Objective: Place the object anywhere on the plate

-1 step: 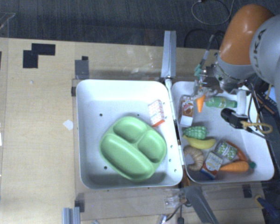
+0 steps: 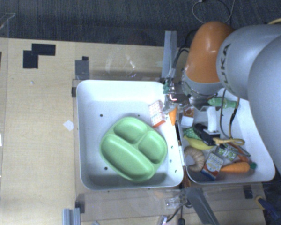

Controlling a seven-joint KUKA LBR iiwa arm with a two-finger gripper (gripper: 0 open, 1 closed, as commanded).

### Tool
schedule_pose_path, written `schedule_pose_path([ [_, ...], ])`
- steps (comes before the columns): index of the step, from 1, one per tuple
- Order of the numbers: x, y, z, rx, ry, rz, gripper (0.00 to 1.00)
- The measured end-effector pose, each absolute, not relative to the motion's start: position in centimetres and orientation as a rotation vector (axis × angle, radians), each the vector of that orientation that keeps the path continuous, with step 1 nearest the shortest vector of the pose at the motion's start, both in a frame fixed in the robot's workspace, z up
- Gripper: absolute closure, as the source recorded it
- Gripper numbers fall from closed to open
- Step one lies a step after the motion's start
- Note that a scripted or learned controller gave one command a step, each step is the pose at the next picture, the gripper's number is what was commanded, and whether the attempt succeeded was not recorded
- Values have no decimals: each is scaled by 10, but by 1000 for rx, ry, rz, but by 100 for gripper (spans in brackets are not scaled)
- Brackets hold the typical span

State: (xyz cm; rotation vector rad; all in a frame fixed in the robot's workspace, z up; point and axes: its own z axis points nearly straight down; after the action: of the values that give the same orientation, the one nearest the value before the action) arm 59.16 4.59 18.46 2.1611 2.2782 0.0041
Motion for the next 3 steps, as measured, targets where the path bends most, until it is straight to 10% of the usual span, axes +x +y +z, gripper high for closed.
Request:
schedule_pose_path([
  [1, 562, 106, 185, 2107, 2328, 5, 100],
  [2, 563, 106, 185, 2108, 2327, 5, 0],
  [3, 564, 107, 196, 2106, 2327, 11, 100],
])
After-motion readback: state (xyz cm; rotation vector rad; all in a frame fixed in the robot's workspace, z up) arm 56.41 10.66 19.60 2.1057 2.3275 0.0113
